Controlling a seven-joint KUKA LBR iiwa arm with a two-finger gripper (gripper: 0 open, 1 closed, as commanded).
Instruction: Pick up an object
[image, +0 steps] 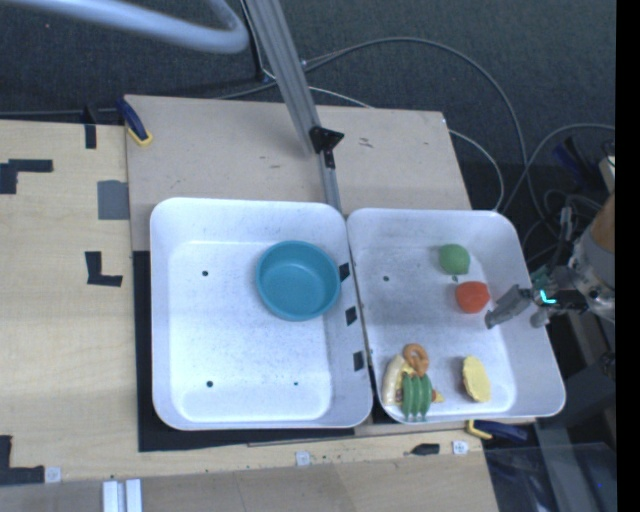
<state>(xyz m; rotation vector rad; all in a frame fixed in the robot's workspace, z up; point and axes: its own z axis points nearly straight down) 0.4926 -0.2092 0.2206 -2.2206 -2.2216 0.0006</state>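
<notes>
Your hand (520, 305) at the right bin's (400, 235) right rim, apparently open with nothing between its fingers – the view is poor there, red ball (473, 296) just left of it, green ball (454, 259) above, yellow piece (476, 380) and corn toy (411, 382) near the front wall, blue bowl (298, 280) in the left bin (200, 300).

A blue bowl (298, 280) is seen in the left bin (180, 300). In the right bin (400, 250), a green ball (454, 258), red ball (473, 296), yellow piece (476, 380) and what may be toy corn (411, 380) are spotted. The gripper (520, 305) is poised at the right rim.
</notes>
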